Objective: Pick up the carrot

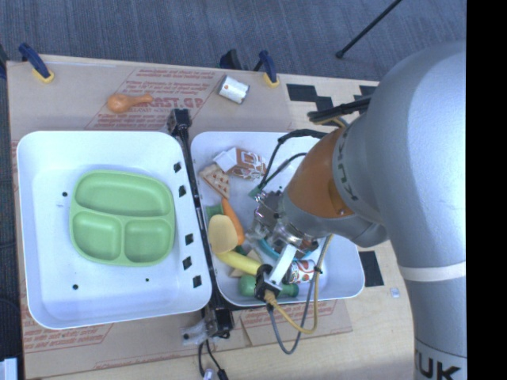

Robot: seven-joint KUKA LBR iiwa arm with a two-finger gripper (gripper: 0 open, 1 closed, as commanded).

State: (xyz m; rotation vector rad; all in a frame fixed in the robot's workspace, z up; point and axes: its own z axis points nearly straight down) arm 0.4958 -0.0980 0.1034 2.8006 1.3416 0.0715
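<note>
**A:** What is being hidden here?

**B:** The arm (412,133) is covering much of the right bin (342,275). The gripper (269,244) is hanging low over the things in it. Whether the claw is spread or pressed together, I cannot tell.

**A:** And the carrot?

**B:** The carrot (231,216) is lying in that bin's left part, touching a yellow piece (223,232). Its long axis is running from the far side toward the near, slanting slightly right. Which end is the tip is proving hard to make out.
</note>
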